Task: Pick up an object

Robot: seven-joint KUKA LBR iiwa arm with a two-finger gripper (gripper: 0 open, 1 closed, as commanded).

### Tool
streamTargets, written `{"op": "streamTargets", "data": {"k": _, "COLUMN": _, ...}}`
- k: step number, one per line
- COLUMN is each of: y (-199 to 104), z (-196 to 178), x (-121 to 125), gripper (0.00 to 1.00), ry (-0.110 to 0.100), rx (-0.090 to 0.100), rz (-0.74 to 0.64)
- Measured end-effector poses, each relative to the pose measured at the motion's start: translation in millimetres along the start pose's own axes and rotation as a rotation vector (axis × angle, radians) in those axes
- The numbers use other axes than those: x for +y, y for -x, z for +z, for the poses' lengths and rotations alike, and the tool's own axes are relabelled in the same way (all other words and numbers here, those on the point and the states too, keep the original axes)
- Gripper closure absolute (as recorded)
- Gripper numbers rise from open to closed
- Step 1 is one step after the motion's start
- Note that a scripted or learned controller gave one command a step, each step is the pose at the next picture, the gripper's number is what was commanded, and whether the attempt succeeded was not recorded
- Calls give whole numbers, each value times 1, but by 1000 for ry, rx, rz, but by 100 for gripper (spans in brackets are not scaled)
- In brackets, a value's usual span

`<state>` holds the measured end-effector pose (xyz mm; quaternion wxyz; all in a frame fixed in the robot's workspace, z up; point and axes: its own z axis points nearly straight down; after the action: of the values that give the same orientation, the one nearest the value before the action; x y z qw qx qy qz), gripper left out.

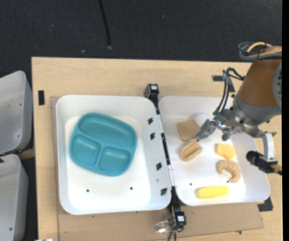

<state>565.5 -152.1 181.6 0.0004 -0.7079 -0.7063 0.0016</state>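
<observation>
jaws (205, 131): state unclear, nothing seen held | roll (190, 150): just below jaws | toast (186, 129): just left | right bin (255, 192)

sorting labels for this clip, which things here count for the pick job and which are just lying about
For the job: pincer, toast slice, bread roll, cheese cube, croissant, yellow corn cob, right bin.

Lying about: teal divided plate, left bin.
</observation>
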Motion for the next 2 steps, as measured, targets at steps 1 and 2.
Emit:
{"op": "streamTargets", "data": {"k": 1, "y": -7, "z": 57, "x": 6, "gripper": 0, "ry": -1, "rx": 1, "rz": 2}}
{"op": "streamTargets", "data": {"k": 2, "y": -5, "z": 42, "x": 7, "gripper": 100, "ry": 7, "rx": 0, "rz": 9}}
